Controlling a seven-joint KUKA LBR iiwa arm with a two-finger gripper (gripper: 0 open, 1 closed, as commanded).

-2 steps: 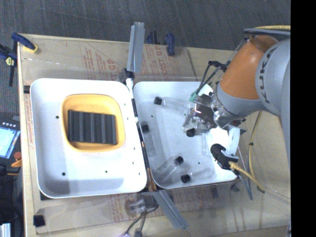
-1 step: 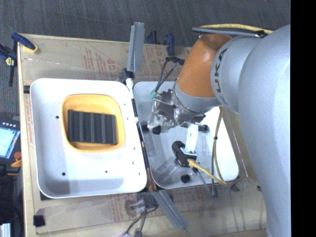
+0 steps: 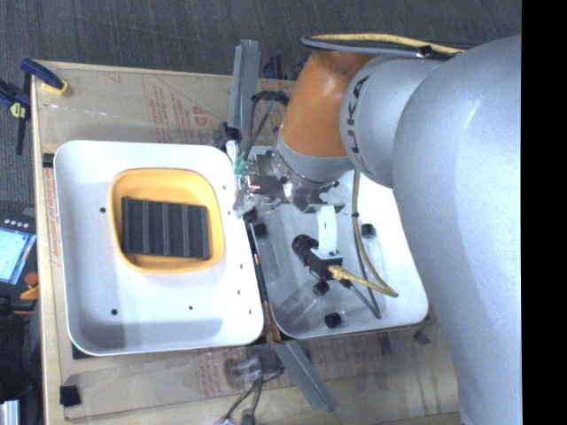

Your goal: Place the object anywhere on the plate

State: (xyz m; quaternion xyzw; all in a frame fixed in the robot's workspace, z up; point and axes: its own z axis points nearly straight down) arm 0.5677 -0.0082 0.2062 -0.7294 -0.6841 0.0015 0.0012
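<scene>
ARM [image 3: 416, 131]: reaches in from the right, bent low over the right bin; hides most of that bin. Judged a pick posture, since the plate sits in the other bin.
BENCH [image 3: 133, 96]: carries both bins side by side, so a transfer needs only a short sideways move.
LEFT BIN [image 3: 80, 308]: white, shallow; holds the plate, approx. centred, floor bare around it.
RIGHT BIN [image 3: 390, 237]: white, shallow; pick side, judging by arm position.
PLATE [image 3: 164, 182]: yellow rim, rounded corners, dark ribbed centre; lies flat and unobstructed. Any spot accepted per task, so no precise aim req'd.
CLAW [image 3: 283, 197]: below the orange wrist band, over the right bin's left side, near the wall between the bins. Open/closed state: cannot tell. Nothing seen held.
CLEAR ITEM [image 3: 301, 304]: see-through, lying in the right bin near its front edge; prob. the task's thing, ID uncertain. Apart from the claw, well apart from the plate. Not yet picked.
BLACK PIECE [image 3: 332, 320]: small, just beside the clear item, front of right bin; too small to identify.
STATUS: early stage; pick, lift, carry left and release all pending.
</scene>
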